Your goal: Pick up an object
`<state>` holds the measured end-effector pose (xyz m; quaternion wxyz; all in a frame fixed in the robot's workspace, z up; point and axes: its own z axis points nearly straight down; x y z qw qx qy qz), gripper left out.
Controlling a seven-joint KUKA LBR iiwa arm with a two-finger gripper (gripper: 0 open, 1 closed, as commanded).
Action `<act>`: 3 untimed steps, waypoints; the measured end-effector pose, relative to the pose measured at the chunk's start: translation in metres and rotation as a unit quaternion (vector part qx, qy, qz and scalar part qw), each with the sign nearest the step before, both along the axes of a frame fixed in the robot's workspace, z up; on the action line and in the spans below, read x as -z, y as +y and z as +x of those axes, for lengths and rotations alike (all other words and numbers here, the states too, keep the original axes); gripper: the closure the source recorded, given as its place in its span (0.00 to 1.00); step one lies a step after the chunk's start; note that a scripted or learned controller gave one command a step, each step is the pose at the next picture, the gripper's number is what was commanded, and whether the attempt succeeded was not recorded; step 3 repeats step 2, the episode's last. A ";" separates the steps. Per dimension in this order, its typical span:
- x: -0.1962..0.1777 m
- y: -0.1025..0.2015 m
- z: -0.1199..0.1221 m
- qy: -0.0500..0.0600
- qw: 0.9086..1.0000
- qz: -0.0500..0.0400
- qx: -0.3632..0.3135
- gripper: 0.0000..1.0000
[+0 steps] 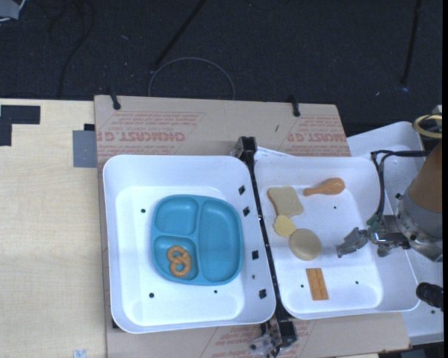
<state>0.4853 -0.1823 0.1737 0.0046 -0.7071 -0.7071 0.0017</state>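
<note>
Flat orange bar [316, 283] lowest in right bin [358, 298]; tool [351, 242] above floor, grip state unclear.

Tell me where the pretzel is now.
The pretzel lies in the blue plate's lower-left compartment, inside the left bin of the camera view.

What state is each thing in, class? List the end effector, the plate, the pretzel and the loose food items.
End effector: low over the right bin, holding nothing.
Blue plate: flat in the left bin.
Pretzel: lying in the plate's front-left compartment.
Drumstick: lying flat, right bin.
Orange cracker: lying flat, untouched.
</note>
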 end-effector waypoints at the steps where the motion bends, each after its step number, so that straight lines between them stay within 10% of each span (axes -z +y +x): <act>1: 0.043 0.003 -0.002 -0.001 1.000 0.000 0.000 0.00; 2: 0.031 0.002 -0.002 -0.002 1.000 -0.001 0.003 1.00; 3: 0.031 0.002 -0.002 -0.002 1.000 -0.001 0.003 1.00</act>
